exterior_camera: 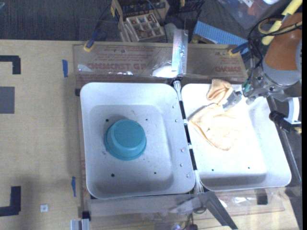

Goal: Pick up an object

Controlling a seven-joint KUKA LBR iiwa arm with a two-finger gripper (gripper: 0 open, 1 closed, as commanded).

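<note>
Two shallow white bins sat side by side on the bench. The left bin [91, 104] held a teal bowl [125, 138], upside down, resting near the middle of its floor. The right bin [259, 171] held a pale peach cloth [218, 128], which lay crumpled in the far left part, against the wall shared with the other bin. The arm [283, 56] reached in from the right, its gripper [233, 99] low over the far end of the bin. One corner of the cloth [219, 90] stood lifted right beside the gripper. Whether the pincer was wide, narrow or pinching that corner could not be told.
</note>
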